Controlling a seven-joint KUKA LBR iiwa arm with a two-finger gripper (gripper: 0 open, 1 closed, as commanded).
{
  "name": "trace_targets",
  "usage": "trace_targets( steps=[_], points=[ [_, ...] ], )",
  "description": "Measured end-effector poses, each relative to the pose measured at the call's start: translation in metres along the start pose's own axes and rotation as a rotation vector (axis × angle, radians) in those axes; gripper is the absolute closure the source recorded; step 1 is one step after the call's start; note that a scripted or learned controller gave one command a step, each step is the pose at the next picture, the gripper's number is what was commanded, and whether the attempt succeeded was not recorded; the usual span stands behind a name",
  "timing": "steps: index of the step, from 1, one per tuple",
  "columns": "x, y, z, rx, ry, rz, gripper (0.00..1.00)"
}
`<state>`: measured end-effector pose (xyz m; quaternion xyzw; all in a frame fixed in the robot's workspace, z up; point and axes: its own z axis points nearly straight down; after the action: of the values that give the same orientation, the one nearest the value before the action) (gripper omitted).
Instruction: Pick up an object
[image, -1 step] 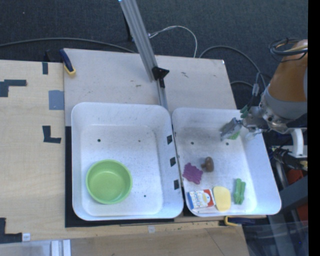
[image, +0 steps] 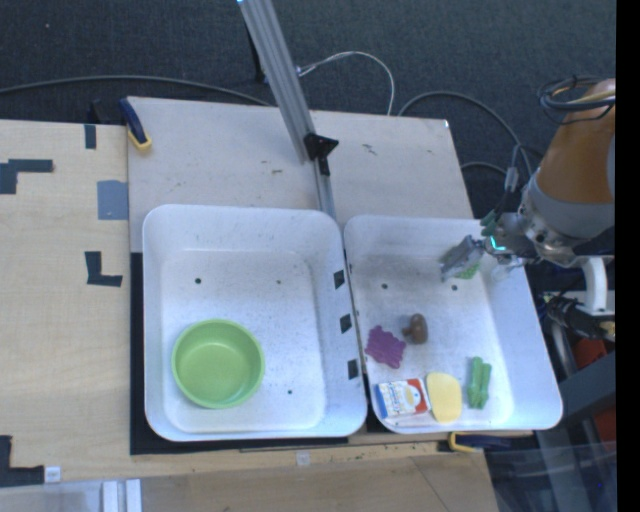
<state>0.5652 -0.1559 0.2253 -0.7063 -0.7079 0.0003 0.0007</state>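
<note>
My gripper (image: 462, 260) hangs over the right bin's (image: 520, 330) far right part, above the bin floor, with nothing seen between its fingers. Below it in that bin lie a small brown lump (image: 416, 327), a purple piece (image: 385, 346), a white and red packet (image: 401, 398), a yellow piece (image: 444, 396) and a green piece (image: 479, 382). The brown lump is the closest, down and to the left of the gripper. The left bin (image: 160, 300) holds a green bowl (image: 217, 362) in its near left corner.
A slanted metal pole (image: 290, 85) runs from the top down to the wall between the bins. Cables (image: 400, 90) lie on the dark floor behind the bench. A blue and yellow tool (image: 135, 125) rests at the far left of the board.
</note>
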Motion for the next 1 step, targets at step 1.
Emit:
trace_targets(
  steps=[1],
  points=[
    [0.0028, -0.0085, 0.0473, 0.005, 0.000, 0.001, 0.00]
  ],
)
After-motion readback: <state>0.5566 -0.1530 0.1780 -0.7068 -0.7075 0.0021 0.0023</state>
